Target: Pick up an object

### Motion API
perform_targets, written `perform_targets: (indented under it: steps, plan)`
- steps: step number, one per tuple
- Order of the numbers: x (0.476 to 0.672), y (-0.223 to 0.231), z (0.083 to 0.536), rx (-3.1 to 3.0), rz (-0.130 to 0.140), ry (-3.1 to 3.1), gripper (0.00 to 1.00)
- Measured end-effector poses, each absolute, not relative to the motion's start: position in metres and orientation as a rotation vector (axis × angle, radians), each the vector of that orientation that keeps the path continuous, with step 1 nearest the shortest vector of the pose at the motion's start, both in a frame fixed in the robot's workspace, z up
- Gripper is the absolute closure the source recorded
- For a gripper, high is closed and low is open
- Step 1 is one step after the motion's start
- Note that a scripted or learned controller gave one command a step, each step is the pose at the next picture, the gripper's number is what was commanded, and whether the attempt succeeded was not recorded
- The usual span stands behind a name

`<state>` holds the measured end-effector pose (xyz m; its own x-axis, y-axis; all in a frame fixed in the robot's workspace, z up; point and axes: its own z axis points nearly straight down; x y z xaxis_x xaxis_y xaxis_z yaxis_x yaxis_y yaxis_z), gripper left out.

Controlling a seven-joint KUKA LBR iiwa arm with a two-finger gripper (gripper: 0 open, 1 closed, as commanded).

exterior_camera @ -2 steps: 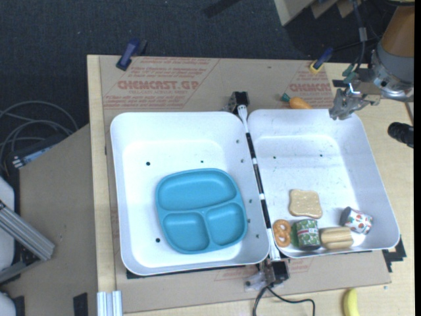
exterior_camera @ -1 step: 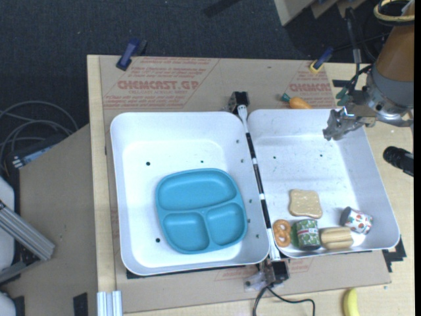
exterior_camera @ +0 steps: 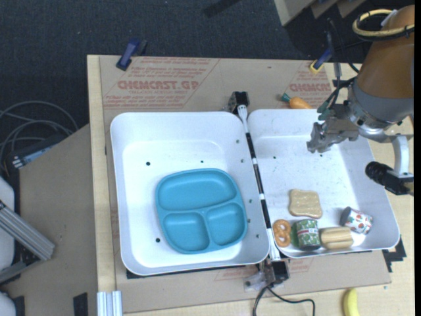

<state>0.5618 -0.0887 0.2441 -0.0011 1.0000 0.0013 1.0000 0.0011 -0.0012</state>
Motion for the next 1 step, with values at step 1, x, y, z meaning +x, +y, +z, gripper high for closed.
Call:
perform_targets:
  steps: [1]
  plan:
    - [0.5617, -0.0892, 0.2441, -2.22, 0.001, -2.222, 0.0]
